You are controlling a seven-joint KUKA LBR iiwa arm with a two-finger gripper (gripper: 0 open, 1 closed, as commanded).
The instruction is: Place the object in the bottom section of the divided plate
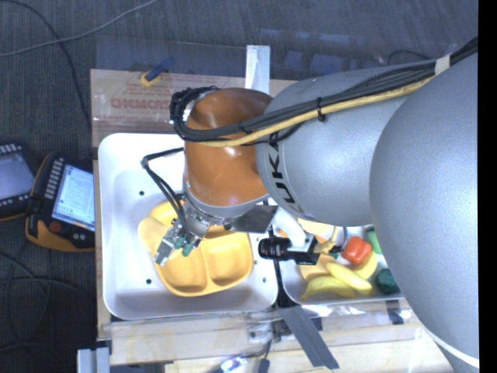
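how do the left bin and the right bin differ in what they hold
The left bin holds one yellow divided plate; the right bin holds a heap of toy food, among it a banana and a tomato. The end effector hangs over the left bin's plate, while the right bin lies largely under the arm. Both bins are shallow and white.

The bench (116, 88) bears two white bins side by side, left (124, 208) and, largely hidden, right (342, 305).
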